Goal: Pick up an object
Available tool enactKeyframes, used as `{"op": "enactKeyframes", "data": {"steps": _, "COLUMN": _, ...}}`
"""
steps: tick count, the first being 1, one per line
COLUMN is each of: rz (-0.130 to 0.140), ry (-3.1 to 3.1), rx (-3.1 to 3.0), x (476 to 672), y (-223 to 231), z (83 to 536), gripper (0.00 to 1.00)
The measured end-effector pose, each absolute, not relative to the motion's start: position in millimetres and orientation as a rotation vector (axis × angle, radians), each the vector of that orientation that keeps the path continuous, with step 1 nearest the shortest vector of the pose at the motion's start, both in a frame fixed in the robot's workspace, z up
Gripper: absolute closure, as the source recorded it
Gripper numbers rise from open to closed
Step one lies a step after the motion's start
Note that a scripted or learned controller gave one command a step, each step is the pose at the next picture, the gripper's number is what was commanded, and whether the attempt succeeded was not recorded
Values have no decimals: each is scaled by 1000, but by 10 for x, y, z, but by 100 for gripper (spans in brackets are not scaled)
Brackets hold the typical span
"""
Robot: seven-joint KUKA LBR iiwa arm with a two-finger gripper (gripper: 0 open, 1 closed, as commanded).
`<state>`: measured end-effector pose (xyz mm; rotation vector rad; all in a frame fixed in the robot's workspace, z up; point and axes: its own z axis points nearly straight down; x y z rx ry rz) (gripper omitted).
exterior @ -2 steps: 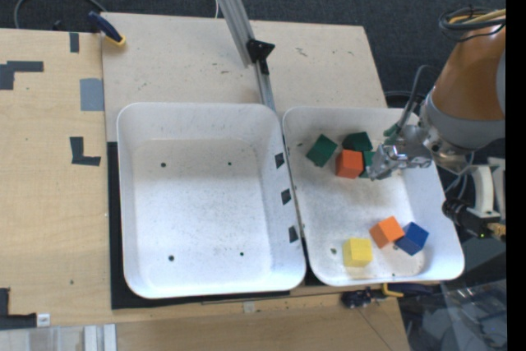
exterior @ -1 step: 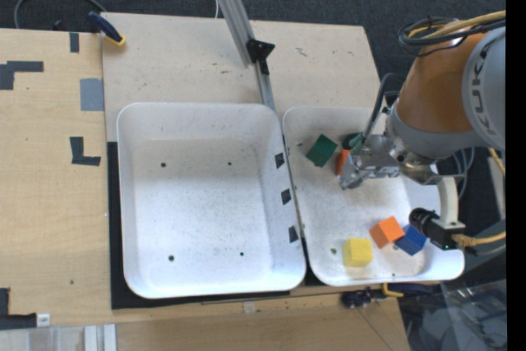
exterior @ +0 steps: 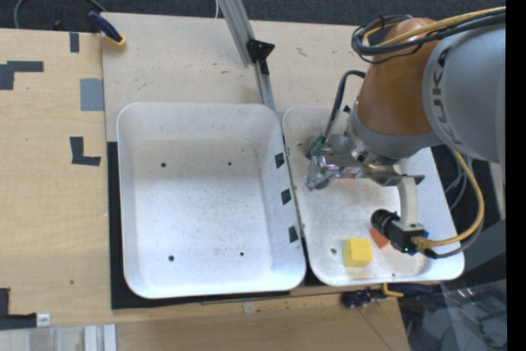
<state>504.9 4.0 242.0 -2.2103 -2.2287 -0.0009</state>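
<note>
A pale wooden bench (exterior: 164, 62) with grey tape marks carries two shallow white bins side by side on a dark mat, with dark floor beyond and a metal pole slanting down to the join between them.

The likeliest thing to pick is the yellow block (exterior: 357, 251), lying flat near the front edge of the right bin (exterior: 436, 263); just to its right sits a small orange piece (exterior: 379, 237), partly under a black fitting on the arm's cable, so its shape is hard to read. The left bin (exterior: 205, 193) shows bare speckled floor.

The gripper (exterior: 322, 168) is low in the right bin's back half, near the wall shared with the left bin, well apart from the block; the wrist hides its tips, so I cannot tell whether it is spread or closed, and nothing can be seen in it; a small green bit shows beside it, too small to identify.

Risks, as I judge them: a close where the gripper stands now would probably catch nothing, since the block lies well forward of it; a descent so near the shared wall could strike the rim or shove the bin; a reach toward the block could be spoiled by the orange piece crowding one side, or the block could slide against the front wall and tip instead of seating; the looping cable could snag the rim.
</note>
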Motion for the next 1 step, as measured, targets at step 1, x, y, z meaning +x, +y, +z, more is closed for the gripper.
{"op": "enactKeyframes", "data": {"steps": 1, "rz": 2, "ry": -2227, "rx": -2212, "x": 5095, "y": 609, "z": 2324, "gripper": 100}}
